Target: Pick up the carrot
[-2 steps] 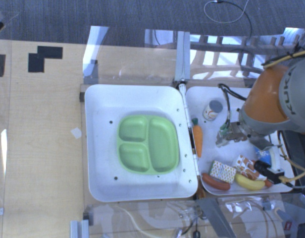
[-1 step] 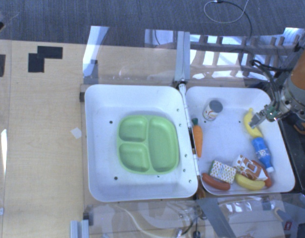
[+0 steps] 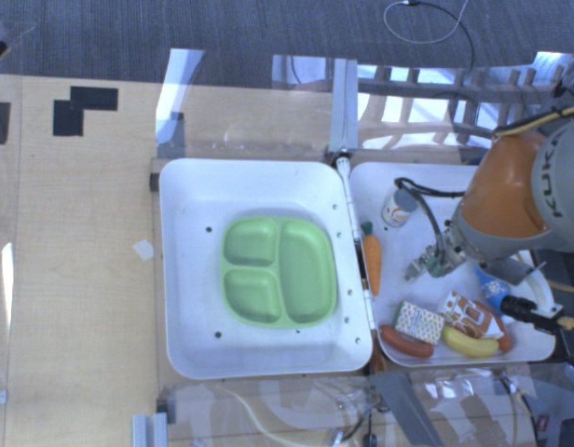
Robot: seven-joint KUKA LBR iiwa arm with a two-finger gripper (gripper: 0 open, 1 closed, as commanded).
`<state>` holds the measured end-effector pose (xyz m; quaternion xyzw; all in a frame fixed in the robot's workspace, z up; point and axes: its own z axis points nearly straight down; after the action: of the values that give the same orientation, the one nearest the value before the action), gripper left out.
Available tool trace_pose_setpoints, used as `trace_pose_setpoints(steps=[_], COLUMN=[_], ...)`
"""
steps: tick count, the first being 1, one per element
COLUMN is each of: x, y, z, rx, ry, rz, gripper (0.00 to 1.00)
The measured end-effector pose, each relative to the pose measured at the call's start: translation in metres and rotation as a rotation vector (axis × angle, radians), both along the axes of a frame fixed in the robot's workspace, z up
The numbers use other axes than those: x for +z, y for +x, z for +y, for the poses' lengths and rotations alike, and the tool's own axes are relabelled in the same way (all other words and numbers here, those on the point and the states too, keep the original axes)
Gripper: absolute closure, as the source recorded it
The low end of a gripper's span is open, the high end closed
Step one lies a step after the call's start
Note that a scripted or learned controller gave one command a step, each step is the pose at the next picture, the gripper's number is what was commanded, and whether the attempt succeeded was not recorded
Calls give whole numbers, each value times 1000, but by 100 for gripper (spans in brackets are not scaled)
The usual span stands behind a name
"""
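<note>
The carrot [image 3: 371,263] is orange with a small green top and lies lengthwise along the left wall of the right bin [image 3: 380,180], top end pointing away from me. My gripper [image 3: 429,263] hangs over the middle of the right bin, a short way to the right of the carrot and apart from it. Nothing shows between the gripper and the carrot. The arm's orange band [image 3: 506,194] sits above and to the right of the gripper and hides part of the bin's back right.
The left bin [image 3: 180,250] holds a green divided plate [image 3: 280,270]. In the right bin lie a white cup [image 3: 396,207], a checkered box [image 3: 419,322], a red sausage [image 3: 405,343], a banana [image 3: 471,344], an orange-and-white packet [image 3: 467,314] and a blue item [image 3: 495,292].
</note>
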<state>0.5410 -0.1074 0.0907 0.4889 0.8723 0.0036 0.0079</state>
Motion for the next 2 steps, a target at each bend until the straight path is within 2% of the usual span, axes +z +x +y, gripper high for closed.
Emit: trace_pose_setpoints(steps=[1, 2], x=[0, -1], y=[36, 85], z=[9, 16], rx=[265, 548], ry=[-6, -9], rz=[1, 1], gripper=[100, 100])
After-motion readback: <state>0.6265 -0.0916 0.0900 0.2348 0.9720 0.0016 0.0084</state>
